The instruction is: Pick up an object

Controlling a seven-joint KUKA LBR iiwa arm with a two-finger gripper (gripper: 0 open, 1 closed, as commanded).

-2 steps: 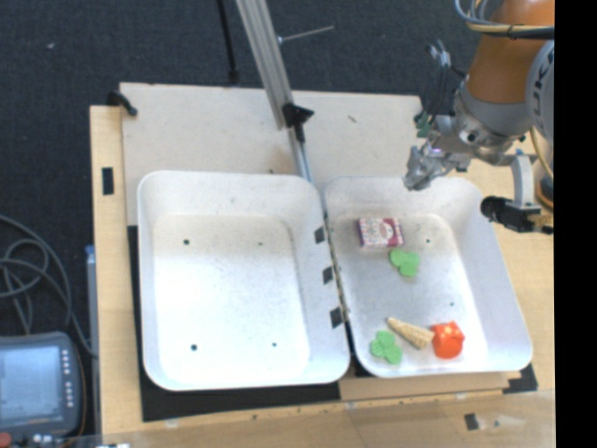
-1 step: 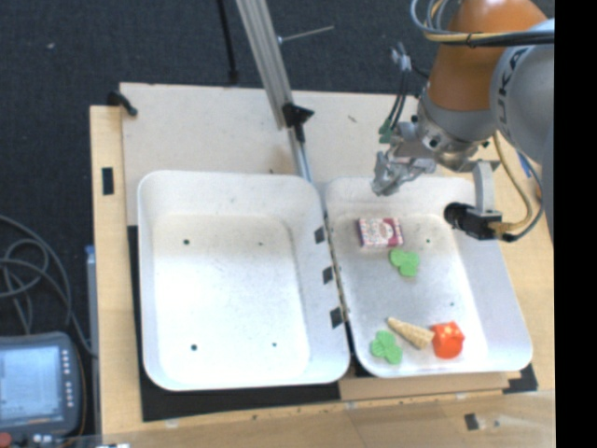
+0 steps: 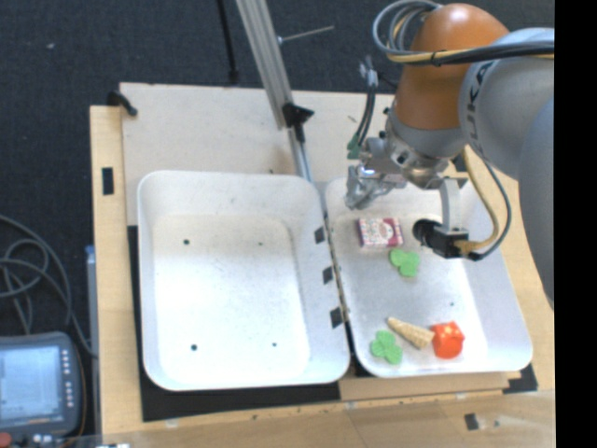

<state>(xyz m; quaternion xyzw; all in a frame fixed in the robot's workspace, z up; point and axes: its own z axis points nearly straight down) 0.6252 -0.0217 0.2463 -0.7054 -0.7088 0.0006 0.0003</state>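
Note:
My gripper hangs over the far left part of the right bin, just above and to the left of a small pink and white box. Nothing shows between its fingers. A green clover-shaped piece lies right of the box. Near the bin's front edge lie a second green piece, a tan cone and a red and orange object.
The left bin sits beside the right one, with black clips along the shared rim. A slanted metal pole rises behind the bins. A black cable loop hangs from the wrist over the right bin.

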